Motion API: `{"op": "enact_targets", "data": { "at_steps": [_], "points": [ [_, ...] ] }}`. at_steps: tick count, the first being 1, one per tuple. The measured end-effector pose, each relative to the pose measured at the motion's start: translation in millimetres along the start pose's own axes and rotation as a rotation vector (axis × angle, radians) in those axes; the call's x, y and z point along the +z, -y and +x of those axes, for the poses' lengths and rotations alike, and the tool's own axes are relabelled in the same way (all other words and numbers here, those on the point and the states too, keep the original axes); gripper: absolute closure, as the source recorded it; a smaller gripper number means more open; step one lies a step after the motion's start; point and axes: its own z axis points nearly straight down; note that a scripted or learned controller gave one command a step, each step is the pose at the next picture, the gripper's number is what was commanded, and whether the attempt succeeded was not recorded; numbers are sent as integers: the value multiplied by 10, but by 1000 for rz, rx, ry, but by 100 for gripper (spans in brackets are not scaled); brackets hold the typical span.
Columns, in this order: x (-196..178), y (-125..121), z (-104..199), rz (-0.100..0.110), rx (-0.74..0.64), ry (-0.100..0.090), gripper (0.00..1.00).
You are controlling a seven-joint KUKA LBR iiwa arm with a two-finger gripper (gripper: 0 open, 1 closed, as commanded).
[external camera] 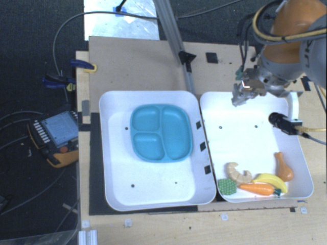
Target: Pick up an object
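In the right bin [245,137], a cluster of toy foods lies along the near edge: a green piece [227,187], a beige piece [238,173], an orange carrot [257,189], a yellow banana [271,179] and a brown drumstick [283,167]. My gripper [241,97] hangs over the far left part of the right bin, well away from the foods. Nothing shows between its fingers, and their spacing is not discernible. The arm's orange band [299,17] sits above at the upper right.
The left bin [117,177] holds a blue divided plate [161,132]. A black cylindrical part [282,122] juts over the right bin's right side. A metal pole [171,22] slants across the back. Clamps and a small device lie off the bench at left.
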Motion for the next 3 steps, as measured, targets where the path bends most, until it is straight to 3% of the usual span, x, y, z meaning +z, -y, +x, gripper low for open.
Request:
{"op": "enact_targets", "data": {
  "at_steps": [2,3],
  "points": [
    [257,399,932,4,0,0,100],
    [210,763,1391,4,0,-1,100]
  ]
}}
